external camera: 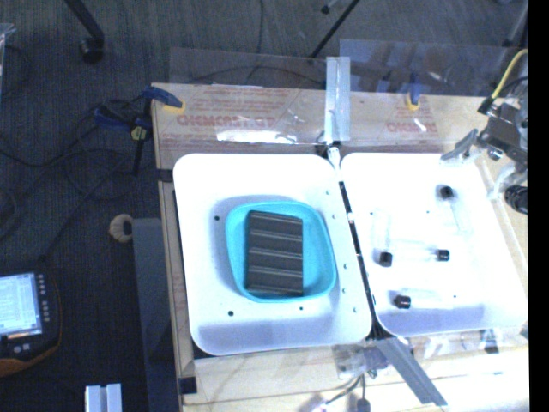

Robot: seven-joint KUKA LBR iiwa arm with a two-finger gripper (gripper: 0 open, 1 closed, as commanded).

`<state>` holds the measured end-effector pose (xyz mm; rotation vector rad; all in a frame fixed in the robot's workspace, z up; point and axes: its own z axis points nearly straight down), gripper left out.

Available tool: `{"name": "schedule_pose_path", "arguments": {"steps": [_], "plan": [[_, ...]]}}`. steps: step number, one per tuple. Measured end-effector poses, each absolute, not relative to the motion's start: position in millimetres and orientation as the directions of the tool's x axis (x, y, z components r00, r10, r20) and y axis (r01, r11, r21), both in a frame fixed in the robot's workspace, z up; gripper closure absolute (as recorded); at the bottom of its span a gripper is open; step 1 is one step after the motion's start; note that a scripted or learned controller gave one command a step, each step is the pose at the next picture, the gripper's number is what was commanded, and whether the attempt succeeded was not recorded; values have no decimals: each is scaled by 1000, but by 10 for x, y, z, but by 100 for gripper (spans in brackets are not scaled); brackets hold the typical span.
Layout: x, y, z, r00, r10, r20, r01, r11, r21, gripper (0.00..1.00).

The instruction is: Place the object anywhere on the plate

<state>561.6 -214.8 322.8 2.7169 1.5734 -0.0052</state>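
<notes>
A dark grey ridged block (274, 252) lies flat on the light blue plate (321, 263), which sits in the middle of the left bin (199, 230). The block covers most of the plate's centre and stands slightly tilted to the bin's sides. The arm's end with the gripper (502, 140) hangs at the far right, over the back right corner of the right bin (480, 312), well away from the plate. Nothing shows between the gripper and the block.
Several small clear pieces with black ends (384, 258) lie scattered in the right bin. A ridge (347, 221) divides the two bins. A blue clamp (129, 118) grips the bench's back left corner, and a yellow cable (506, 67) runs near the arm.
</notes>
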Motion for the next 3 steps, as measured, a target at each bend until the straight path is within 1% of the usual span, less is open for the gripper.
{"name": "schedule_pose_path", "arguments": {"steps": [1,2,3], "plan": [[4894,-2060,2424,605,796,-3,796,-605,-4,0],[5577,-2155,3160,366,931,-4,931,-366,0,0],[4839,-2011,2972,425,905,-1,905,-425,-2,0]]}}
